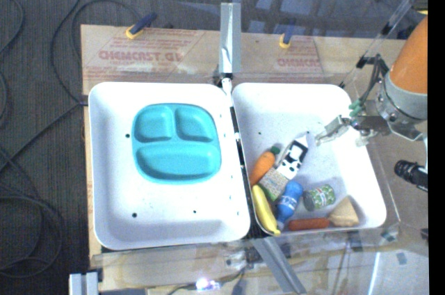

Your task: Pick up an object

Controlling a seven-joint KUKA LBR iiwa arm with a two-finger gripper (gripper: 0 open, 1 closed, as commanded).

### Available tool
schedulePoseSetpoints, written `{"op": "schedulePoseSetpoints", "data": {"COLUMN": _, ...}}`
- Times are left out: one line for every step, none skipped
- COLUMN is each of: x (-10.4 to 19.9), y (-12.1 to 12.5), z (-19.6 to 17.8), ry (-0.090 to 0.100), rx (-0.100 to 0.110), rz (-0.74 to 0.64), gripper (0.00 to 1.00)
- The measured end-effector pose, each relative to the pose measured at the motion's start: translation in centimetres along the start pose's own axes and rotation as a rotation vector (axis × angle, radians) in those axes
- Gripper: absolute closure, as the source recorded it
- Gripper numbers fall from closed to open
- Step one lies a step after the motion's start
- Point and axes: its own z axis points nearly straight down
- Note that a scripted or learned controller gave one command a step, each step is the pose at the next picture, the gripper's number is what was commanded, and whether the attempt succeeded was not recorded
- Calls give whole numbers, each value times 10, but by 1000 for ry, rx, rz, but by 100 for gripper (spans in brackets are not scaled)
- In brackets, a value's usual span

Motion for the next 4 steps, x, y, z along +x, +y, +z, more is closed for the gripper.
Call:
{"op": "schedulePoseSetpoints", "data": {"x": -14, "y": 72, "z": 153, "ry": -3, "rx": -1, "rz": 48, "gripper": 0}}
{"op": "schedulePoseSetpoints", "data": {"x": 12, "y": 40, "z": 157, "ry": -8, "rx": -14, "rz": -202, "gripper": 0}}
{"op": "schedulePoseSetpoints", "data": {"x": 12, "y": 42, "z": 146, "ry": -8, "rx": -20, "rz": -201, "gripper": 100}}
{"op": "schedulePoseSetpoints", "data": {"x": 12, "y": 41, "z": 148, "ry": -7, "rx": -17, "rz": -201, "gripper": 0}}
